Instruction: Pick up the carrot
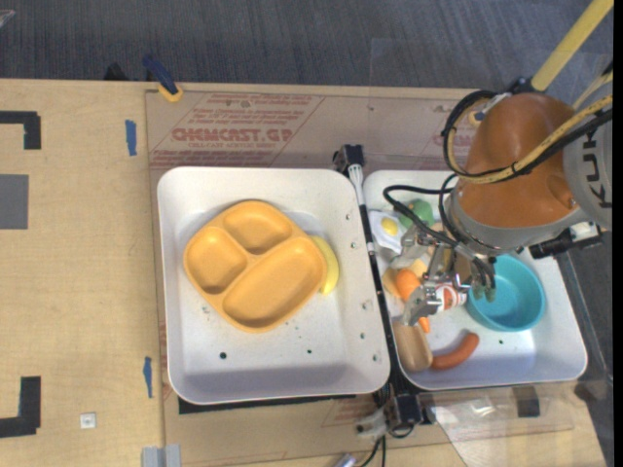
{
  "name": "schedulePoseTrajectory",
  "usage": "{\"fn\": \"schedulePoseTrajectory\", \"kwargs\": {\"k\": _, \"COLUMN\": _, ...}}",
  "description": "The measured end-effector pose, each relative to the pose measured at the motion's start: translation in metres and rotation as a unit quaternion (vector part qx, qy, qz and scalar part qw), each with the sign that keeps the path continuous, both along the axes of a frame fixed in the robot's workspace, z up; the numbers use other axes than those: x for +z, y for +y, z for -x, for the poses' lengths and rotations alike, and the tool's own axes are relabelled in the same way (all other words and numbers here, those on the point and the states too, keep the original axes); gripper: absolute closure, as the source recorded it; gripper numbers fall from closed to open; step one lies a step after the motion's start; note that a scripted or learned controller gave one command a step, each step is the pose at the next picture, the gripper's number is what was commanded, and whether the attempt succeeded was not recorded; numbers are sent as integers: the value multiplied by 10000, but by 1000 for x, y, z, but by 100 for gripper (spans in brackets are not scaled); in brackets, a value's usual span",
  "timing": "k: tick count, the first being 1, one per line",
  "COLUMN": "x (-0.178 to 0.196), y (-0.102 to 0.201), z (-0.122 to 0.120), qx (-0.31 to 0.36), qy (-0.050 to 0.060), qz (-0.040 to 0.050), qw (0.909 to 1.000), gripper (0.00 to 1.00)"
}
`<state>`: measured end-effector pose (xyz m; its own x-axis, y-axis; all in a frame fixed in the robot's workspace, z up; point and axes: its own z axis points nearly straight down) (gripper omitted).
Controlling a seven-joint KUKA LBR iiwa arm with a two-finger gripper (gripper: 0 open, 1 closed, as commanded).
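Two white bins side by side on a bench. In the left bin (185, 358), an orange divided plate (255, 264), a yellow piece (330, 266) touching its right edge. In the right bin (555, 358), right of the plate: gripper (431, 298) low over a carrot (400, 282), teal bowl (506, 295) further right, sausage (455, 350) and bun (412, 347) below.

The bench (68, 261) is covered by cardboard (292, 115); two white bins (195, 358) (555, 358) are set at its right end.
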<state>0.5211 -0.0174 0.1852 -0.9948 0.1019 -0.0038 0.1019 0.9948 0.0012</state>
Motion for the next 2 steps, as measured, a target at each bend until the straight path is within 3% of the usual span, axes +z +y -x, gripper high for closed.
{"fn": "schedulePoseTrajectory", "kwargs": {"k": 1, "x": 0, "y": 0, "z": 0, "qx": 0, "qy": 0, "qz": 0, "qw": 10000, "gripper": 0}}
{"fn": "schedulePoseTrajectory", "kwargs": {"k": 2, "x": 0, "y": -30, "z": 13, "qx": -448, "qy": 7, "qz": 1, "qw": 9990, "gripper": 0}}
